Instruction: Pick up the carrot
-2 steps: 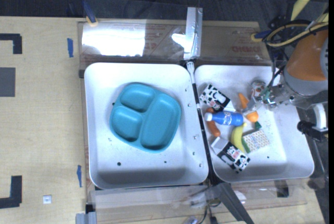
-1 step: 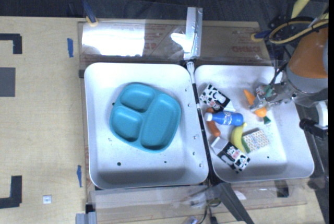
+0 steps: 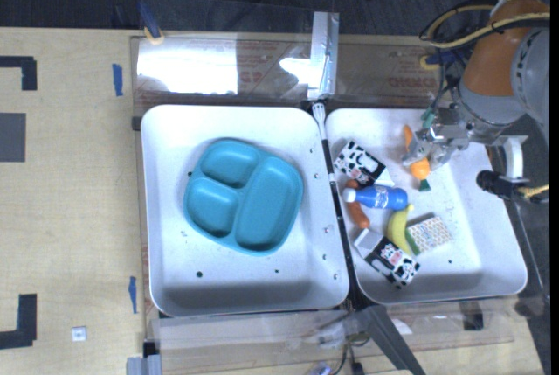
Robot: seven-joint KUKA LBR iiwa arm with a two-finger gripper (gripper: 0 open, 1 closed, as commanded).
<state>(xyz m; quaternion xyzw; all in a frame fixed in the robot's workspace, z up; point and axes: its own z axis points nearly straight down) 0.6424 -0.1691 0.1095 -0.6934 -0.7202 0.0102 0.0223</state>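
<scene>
The carrot [image 3: 421, 170], a small orange piece with a green end, lies in the upper middle of the right bin [image 3: 489, 273]. My gripper [image 3: 431, 148] hangs right over the carrot's upper end, reaching in from the right under the arm's orange band. The carrot's top is partly hidden by the gripper, and whether they touch is unclear.
A small orange piece [image 3: 408, 135] sits just left of the gripper. Lower in the right bin are two cow-patterned items [image 3: 359, 161] [image 3: 393, 259], a blue bottle [image 3: 381, 197], a yellow banana [image 3: 398, 229], an orange-red piece [image 3: 357, 212] and a patterned card [image 3: 430, 233]. The left bin [image 3: 166, 277] holds a blue divided plate [image 3: 243, 194].
</scene>
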